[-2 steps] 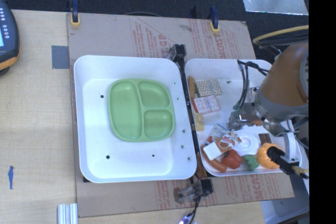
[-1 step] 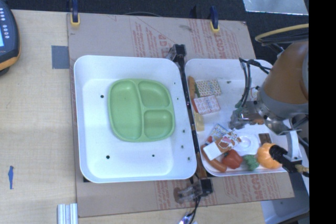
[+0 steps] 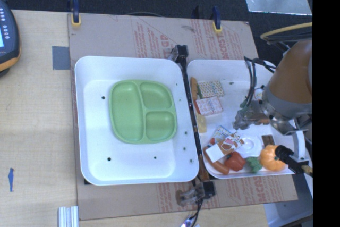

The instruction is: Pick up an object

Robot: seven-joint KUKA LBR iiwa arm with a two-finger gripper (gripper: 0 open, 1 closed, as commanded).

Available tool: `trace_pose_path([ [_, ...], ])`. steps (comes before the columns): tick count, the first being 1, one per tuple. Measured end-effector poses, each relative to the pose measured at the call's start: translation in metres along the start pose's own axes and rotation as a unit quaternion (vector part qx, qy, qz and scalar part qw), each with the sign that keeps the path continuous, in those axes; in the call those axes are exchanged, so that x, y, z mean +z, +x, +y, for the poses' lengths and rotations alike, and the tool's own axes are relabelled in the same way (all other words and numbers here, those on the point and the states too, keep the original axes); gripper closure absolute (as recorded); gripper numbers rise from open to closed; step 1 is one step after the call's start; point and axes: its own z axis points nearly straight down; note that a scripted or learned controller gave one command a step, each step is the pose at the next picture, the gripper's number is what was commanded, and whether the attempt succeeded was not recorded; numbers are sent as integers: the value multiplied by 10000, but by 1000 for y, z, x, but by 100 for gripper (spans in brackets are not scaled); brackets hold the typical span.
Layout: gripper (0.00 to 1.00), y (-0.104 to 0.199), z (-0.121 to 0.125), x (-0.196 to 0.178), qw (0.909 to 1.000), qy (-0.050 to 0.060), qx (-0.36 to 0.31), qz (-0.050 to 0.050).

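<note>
My gripper (image 3: 242, 121) hangs low over the middle of the right bin (image 3: 234, 69), reaching in from the right under the orange-banded wrist. Its tips sit just above a small colourful packet (image 3: 229, 141). Nothing shows between them. Around it lie a patterned box (image 3: 210, 88), a pink-and-white box (image 3: 209, 106), a white card (image 3: 214, 153), a red piece (image 3: 234, 161), a green piece (image 3: 254, 164) and an orange pumpkin-like toy (image 3: 272, 157). The left bin (image 3: 90, 114) holds a green divided plate (image 3: 143, 111).
A thin orange stick (image 3: 194, 89) and a yellowish block (image 3: 202, 124) lie along the right bin's left wall. Cables trail from the wrist (image 3: 251, 77). A black clip (image 3: 180, 52) sits between the bins at the top. A handheld pendant (image 3: 6, 34) rests at far left.
</note>
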Motion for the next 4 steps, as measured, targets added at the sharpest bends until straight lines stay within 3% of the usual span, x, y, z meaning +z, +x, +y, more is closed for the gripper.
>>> trace_pose_path([
  [2,100,-1,0,-20,10000,-5,-23,-14],
  [3,100,62,51,-47,10000,-2,53,23],
  [4,0,58,48,-45,10000,29,83,13],
])
